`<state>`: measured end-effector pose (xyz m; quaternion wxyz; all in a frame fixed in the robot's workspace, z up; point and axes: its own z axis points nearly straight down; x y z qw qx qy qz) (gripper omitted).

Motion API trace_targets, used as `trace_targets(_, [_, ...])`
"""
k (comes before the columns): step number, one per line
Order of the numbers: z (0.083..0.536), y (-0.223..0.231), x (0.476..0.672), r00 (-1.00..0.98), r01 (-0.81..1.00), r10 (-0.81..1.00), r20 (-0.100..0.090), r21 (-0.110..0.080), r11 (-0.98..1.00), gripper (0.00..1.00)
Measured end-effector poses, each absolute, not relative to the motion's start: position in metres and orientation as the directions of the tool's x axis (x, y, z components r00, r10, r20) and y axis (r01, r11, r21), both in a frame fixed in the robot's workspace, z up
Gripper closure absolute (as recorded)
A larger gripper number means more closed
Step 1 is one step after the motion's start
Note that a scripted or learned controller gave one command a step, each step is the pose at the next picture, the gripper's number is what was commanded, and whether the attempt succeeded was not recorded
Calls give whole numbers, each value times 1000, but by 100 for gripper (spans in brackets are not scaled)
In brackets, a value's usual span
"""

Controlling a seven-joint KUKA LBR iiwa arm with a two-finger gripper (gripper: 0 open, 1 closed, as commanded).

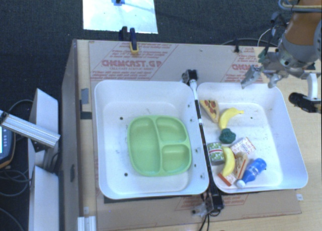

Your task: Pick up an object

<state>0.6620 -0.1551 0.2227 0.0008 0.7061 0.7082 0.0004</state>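
Grey arm, orange band, seemingly metal hand, looping cables

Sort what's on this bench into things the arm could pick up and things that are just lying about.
Job in hand, all in the right white bin:
pizza slice toy
two yellow toy bananas
dark green broccoli toy
small green-labelled can
blue plastic bottle
pincer

Lying about:
green divided plastic plate in the left white bin
blue clamp

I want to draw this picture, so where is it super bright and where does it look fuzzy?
In the camera view, the white sheet on the dark floor glares brightest; the two white bins are evenly lit with faint shadows; the gripper looks slightly soft, and small items like the snack packet lack sharp detail.
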Motion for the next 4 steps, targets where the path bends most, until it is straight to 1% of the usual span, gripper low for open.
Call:
trace_targets(1, [103, -104, 623, -4, 1000, 1000, 1, 0, 4, 0])
trace_targets(2, [91, -92, 608, 0, 1000, 1000, -5, 20, 0, 0])
trace_targets(3, [102, -90, 609, -1, 1000, 1000, 0, 19, 2, 100])
trace_targets(4, [185, -28, 561, -4, 1000, 1000, 1, 4, 4, 100])
